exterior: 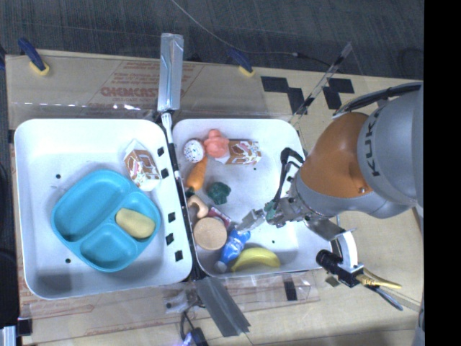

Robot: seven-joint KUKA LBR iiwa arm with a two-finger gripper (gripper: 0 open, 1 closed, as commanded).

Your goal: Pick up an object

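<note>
Left bin (36, 193): blue tray (86, 215) holding yellow potato (135, 223). Right bin (277, 139): banana (255, 259) at 6 o'clock, blue bottle (234, 247) beside it. Gripper (253, 218) above bottle, finger state unreadable. Cardboard bench (94, 78), dark carpet (86, 13).

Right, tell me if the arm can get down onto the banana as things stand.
Probably yes. The banana lies with its top uncovered at the right bin's near edge, and the gripper sits just above it. The blue bottle touching its left end and the bin wall leave little room.
</note>
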